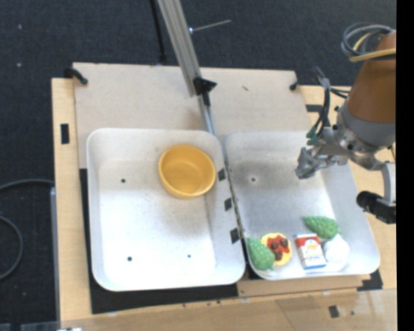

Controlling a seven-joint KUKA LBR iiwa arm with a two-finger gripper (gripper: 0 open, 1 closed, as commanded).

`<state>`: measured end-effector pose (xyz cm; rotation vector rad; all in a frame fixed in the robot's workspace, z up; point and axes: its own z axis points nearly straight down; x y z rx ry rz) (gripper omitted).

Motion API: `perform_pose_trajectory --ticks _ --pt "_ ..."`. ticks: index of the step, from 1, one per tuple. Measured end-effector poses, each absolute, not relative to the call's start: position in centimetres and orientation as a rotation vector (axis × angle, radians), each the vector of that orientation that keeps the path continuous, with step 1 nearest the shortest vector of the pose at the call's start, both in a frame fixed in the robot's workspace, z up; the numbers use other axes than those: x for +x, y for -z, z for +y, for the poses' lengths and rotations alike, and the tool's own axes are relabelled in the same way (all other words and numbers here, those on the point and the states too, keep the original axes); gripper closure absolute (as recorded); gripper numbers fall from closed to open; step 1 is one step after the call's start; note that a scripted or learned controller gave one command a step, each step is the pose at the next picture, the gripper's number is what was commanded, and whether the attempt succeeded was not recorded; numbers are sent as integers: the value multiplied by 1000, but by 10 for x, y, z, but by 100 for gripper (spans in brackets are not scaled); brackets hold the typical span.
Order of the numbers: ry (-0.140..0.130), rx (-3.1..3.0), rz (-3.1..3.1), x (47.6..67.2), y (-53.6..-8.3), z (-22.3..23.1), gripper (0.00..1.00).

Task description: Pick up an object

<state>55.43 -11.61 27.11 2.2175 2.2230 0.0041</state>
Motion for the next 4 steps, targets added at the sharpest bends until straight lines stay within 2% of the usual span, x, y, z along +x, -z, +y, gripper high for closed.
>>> perform_pose_trajectory --ticks 2,3,4 --pt "-2 2216 2225 597 -275 -27 100" --pt "0 2214 2226 614 -258 20 100" --pt "-2 2212 2226 622 -246 75 100"
